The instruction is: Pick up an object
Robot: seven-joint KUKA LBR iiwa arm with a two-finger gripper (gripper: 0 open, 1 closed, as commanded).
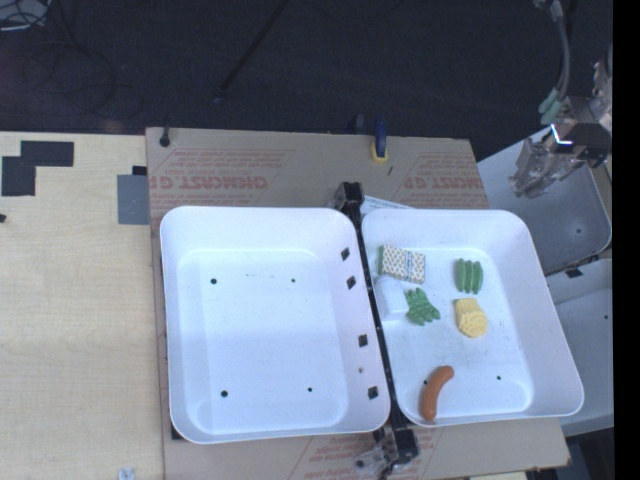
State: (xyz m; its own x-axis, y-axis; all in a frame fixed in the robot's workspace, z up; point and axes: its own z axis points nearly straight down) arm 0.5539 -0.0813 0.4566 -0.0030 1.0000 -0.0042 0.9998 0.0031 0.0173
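Observation:
The right bin holds several small items. A checkered packet lies near its back left, with a green leafy piece just in front of it. Further right sit a green pod and a yellow corn piece. An orange sausage-shaped piece lies near the front wall. My gripper hangs at the far right, behind and outside the right bin's back corner, well away from every item.
The left bin sits beside the right one, joined along a black clipped seam. Both rest on a cardboard sheet on the wooden bench. A yellow clamp stands at the cardboard's back edge.

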